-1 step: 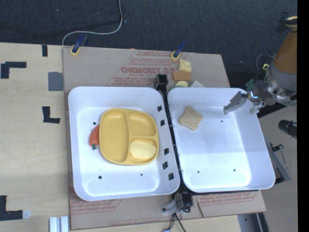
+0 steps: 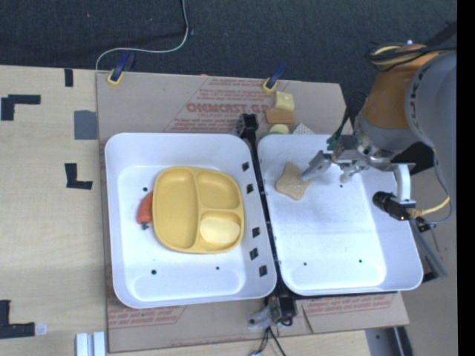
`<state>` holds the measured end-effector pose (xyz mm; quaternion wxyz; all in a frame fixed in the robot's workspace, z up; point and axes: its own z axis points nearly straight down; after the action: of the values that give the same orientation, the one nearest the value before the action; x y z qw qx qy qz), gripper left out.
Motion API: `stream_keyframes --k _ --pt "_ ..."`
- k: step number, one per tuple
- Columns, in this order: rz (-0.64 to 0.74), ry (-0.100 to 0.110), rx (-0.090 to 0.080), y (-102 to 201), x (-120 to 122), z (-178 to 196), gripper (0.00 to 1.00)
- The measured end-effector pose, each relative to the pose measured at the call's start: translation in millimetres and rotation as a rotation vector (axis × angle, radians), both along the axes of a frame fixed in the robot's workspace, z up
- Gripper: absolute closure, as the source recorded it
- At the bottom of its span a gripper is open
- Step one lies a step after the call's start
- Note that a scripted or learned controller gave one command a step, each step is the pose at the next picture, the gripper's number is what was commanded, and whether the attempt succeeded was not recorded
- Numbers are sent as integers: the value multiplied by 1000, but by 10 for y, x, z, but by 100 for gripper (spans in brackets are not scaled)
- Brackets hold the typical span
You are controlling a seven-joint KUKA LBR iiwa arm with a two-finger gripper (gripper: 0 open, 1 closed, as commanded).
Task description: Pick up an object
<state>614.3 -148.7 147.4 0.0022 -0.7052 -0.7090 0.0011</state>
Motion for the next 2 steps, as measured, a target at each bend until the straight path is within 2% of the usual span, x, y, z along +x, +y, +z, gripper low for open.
stream_keyframes --k 1,2 --pt "0 -4 -2 447 121 -659 0" --pt "-3 -6 -2 309 413 -627 0"
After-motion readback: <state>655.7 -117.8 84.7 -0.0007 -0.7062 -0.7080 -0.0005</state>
